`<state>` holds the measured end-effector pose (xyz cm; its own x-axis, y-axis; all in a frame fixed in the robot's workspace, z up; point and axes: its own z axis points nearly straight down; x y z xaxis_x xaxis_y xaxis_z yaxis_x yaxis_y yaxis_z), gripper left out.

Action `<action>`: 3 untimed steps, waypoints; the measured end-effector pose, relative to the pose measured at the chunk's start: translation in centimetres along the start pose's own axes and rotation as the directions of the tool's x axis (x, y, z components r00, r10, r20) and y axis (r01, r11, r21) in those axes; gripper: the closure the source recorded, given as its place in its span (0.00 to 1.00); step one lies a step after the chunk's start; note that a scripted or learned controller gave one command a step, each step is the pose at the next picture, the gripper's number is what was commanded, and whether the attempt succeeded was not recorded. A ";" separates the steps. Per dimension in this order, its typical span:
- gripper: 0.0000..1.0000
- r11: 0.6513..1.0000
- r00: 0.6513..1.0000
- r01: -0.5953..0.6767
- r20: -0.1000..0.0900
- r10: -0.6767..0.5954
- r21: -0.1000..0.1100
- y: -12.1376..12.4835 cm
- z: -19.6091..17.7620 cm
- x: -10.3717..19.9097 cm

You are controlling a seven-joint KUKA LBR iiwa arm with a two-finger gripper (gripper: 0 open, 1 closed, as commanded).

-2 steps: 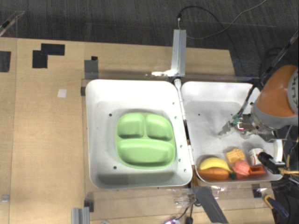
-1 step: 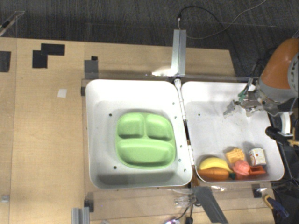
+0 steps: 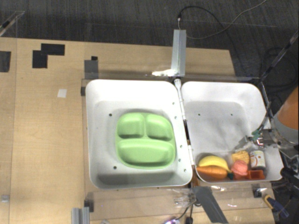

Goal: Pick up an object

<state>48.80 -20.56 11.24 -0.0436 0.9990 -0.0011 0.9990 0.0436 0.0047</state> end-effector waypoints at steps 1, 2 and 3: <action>0.00 0.996 0.996 -0.091 -0.002 0.091 -0.012 0.9 2.2 9.9; 1.00 0.996 0.996 -0.090 -0.002 0.090 -0.019 1.1 1.1 9.9; 1.00 0.984 0.984 -0.177 -0.001 0.177 0.000 6.8 -10.0 14.2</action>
<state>54.94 -6.07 21.20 0.1337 0.9910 0.0004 0.9910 -0.1337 0.0045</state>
